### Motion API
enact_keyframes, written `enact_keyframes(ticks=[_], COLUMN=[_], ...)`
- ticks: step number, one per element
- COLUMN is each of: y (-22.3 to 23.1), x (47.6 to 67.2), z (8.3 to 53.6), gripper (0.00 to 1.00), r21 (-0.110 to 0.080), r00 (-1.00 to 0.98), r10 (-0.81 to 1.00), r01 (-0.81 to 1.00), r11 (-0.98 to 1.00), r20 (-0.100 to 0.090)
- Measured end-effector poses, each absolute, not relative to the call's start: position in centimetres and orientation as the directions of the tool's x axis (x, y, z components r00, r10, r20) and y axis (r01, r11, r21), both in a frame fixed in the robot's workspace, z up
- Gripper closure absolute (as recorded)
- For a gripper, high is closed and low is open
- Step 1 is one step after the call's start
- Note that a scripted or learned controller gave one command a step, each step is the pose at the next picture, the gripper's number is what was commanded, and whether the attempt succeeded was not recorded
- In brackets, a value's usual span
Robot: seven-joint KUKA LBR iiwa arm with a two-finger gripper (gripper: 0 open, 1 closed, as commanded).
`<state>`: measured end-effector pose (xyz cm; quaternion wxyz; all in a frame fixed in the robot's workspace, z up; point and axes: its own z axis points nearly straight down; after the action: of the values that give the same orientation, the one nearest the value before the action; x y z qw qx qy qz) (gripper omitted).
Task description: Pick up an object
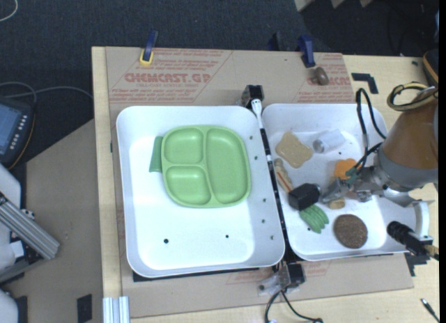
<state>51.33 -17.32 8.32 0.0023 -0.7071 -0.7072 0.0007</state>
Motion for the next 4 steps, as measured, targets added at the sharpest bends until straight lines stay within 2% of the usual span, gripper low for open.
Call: enact_keyframes(ticks=[1,3,4], y=[-17.4,-18.7,-18.7], x=[51.4,50.5,50.6], z=[9.5,20.6,22.6], gripper=[1.00,1.00,1.00], r21=[-0.001,0.007,0.004], r00=[0.001,0.000,-0.001], r10=[1.000,1.000,1.000], r01=[1.000,1.000,1.000], r11=[-0.001,0.000,0.001], r20=[0.001,-0.003,-0.002])
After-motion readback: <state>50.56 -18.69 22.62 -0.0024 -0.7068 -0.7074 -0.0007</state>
